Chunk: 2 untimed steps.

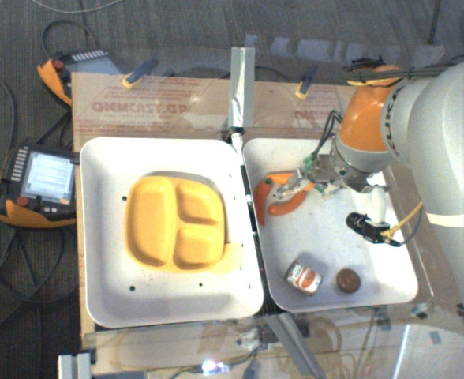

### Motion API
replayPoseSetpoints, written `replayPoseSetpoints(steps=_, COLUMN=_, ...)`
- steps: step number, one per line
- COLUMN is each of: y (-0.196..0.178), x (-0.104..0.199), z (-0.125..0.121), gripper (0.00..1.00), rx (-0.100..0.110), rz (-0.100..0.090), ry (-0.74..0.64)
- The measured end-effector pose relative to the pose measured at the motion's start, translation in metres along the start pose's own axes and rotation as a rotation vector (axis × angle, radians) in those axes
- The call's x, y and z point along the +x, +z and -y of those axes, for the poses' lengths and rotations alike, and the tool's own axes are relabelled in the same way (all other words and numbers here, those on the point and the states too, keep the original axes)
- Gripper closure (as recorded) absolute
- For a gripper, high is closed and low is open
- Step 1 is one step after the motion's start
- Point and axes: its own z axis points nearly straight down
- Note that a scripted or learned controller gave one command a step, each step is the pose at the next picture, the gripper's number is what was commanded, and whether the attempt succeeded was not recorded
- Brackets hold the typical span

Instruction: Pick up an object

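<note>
Orange object (275, 196), right white bin (390, 287), grey carpet (177, 14)

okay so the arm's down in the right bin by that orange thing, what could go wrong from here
1. The orange object lies close to the right bin's left wall, so the gripper may bump that wall or just push the object against it.
2. The object looks curved and low, so the fingers could slip off it.
3. A black part on a yellow cable hangs near the wrist, low over the bin floor; it might snag or drag as the arm moves.
</note>
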Motion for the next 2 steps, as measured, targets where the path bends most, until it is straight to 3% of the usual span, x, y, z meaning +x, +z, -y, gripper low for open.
replayPoseSetpoints(steps=1, y=-0.0099, x=-0.0002, z=-0.0013, gripper=1.0, rx=-0.004, rz=0.0, ry=0.0)
replayPoseSetpoints(steps=2, y=-0.0098, x=-0.0001, z=-0.0012, gripper=0.0, rx=-0.004, rz=0.0, ry=0.0)
